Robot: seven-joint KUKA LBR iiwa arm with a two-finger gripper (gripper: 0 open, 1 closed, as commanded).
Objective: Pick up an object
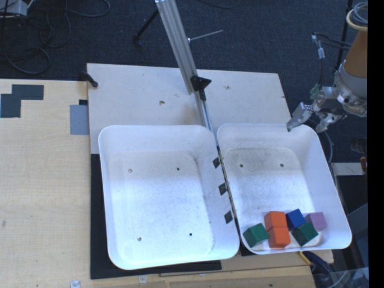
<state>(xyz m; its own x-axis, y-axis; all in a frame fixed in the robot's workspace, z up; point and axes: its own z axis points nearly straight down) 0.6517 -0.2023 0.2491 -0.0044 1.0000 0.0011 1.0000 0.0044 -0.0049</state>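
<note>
Six blocks or so, bunched at front edge of right bin (327, 179), well apart from gripper (312, 117), which hangs past that bin's far rim, outside it. Nothing between fingers; seem spread, but small in frame, so not certain.

Orange block (276, 221) stands tallest, w/ second orange (279, 238) touching it on side away from gripper. Green block (255, 234) sits at cluster's end toward left bin (120, 161); blue (294, 218), dark green (305, 233) and purple (317, 221) pack other end.

For a good pick: travel across bin toward cluster, stay high till above target, then drop straight. Prob. best to go for green block, since freest on outer side; orange pair and blue/dark green touch, so little room for fingers there. Line fingers across target's free faces, not toward neighbours. Mind bin wall just beyond cluster.

Hard to make out: exact finger gap, gripper height above bench, arm above orange band cut off at frame edge. Block count approx.; some partly hidden behind others.
</note>
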